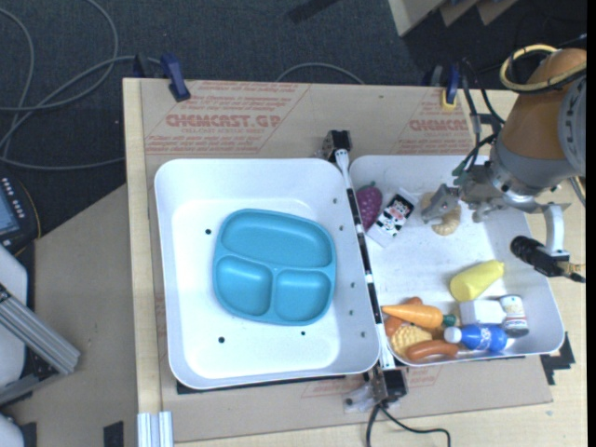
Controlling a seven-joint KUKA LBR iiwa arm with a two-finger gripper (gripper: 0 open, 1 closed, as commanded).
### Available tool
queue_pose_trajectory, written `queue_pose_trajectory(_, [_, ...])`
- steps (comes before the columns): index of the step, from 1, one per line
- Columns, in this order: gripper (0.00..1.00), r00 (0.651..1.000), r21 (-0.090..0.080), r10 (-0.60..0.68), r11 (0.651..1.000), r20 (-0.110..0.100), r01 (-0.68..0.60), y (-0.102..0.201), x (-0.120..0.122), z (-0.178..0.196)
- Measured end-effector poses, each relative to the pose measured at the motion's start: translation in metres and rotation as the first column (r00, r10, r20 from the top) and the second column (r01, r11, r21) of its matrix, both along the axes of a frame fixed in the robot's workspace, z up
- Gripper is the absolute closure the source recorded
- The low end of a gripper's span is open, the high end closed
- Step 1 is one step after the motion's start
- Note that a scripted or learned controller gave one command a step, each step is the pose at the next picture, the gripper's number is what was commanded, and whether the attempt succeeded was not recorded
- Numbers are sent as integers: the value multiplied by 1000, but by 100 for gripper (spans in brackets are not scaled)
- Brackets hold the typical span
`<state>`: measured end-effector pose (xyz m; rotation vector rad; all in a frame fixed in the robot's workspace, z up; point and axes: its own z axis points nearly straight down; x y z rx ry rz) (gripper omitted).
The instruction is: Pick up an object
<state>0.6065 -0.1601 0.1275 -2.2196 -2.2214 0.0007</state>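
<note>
Camera view: a single slanted look down on the table [140, 250], which carries two shallow white bins side by side.
Left bin [177, 194]: holds a blue divided plate [273, 276] lying flat, with three compartments.
Right bin [410, 277]: holds the loose objects, mostly along its near edge and far-left corner.
Far-left corner: a purple toy [370, 203] against the dividing wall, with a small black-and-white toy [397, 214] just beside it.
Near edge: an orange carrot [414, 314], a red-orange sausage-like piece [428, 349], a blue bottle [477, 339] and a small white jar [511, 315] packed together, touching one another.
Yellow piece [477, 278]: lies a little apart from that cluster, above it.
Arm: enters from the right, orange band above a grey wrist.
Pincer [451, 205]: low over the far part of the right bin; whether its jaws stand apart or together cannot be told from this angle.
Task's thing: a small tan object [447, 222] sits directly under or at the pincer tips, well apart from the other items; its exact kind is too small to tell.
Step in hand, as a judgement: closing in on the tan object.
Doing it well: the piece is small and low, so the tips should straddle it squarely and reach close to the bin floor before closing, then lift straight up. Its isolation helps; no neighbour should be disturbed.
Risk: a grip closing too high may slide off or nudge it away.
</note>
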Motion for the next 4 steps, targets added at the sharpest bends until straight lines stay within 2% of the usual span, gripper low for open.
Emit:
queue_pose_trajectory(1, [0,1000,1,-4,1000,-7,4,-15,-60,-46])
queue_pose_trajectory(2, [0,1000,0,-3,1000,-2,3,-5,-110,-43])
queue_pose_trajectory(3, [100,1000,-3,-2,1000,11,2,-5,-105,-31])
queue_pose_trajectory(4, [100,1000,-5,0,1000,11,0,-11,-108,70])
